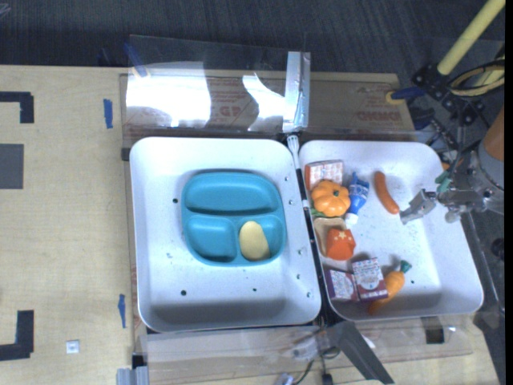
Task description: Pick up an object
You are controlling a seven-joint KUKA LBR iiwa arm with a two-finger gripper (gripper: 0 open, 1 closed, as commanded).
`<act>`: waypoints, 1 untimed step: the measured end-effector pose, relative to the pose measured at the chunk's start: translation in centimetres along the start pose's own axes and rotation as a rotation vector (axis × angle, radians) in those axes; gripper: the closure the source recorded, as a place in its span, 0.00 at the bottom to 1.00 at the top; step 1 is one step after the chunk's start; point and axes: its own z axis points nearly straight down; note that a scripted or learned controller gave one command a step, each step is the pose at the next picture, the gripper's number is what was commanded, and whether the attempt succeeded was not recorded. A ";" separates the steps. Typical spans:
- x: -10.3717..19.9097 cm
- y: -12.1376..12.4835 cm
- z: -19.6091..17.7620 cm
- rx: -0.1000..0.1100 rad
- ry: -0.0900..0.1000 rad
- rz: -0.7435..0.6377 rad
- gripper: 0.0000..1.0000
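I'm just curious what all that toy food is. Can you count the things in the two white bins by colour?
Orange: 3, the small plastic pumpkin, the sausage-shaped piece, the carrot-like piece
Red: 1, the tomato-like piece
Yellow: 1, the egg-shaped piece
Blue: 2, the compartment tray, the small blue-and-white tube
Printed cartons: 3
Total: 10

Grey metal wrist (pixel 469 191), orange band (pixel 498 139), pale grey fingers (pixel 417 207)

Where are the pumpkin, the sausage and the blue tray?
pumpkin (pixel 330 198), camera view, middle of its orange body
sausage (pixel 386 192), camera view, middle of its length
blue tray (pixel 228 192), camera view, floor of its long compartment
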 end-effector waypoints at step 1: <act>3.8 11.1 2.3 -0.001 0.000 -0.104 0.00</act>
